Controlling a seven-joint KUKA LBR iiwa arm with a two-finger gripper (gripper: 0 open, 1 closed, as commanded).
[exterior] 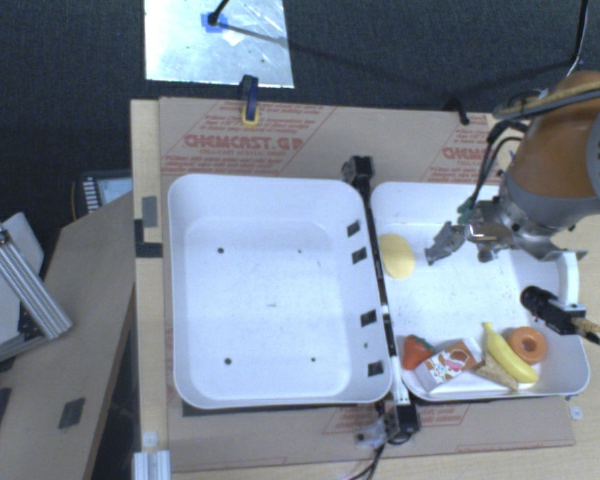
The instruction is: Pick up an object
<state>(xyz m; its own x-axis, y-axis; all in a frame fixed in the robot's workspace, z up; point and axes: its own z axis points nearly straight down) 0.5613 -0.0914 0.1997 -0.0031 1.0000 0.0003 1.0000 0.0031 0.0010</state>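
Our end effector (458,240) hangs above the right bin (450,298), just at three o'clock of the yellow lemon (397,256), pinching nothing. We judge this a lineup for grasping; its fingers appear spread.

Arm (565,153): grey rounded body, wide orange band above wrist. Black cables loop over its top. Gripper (448,245): grey metal, dark fingers, small green spot near base.

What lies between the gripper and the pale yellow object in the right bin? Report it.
Nothing: the camera view shows bare white bin floor between the gripper and the pale yellow object.
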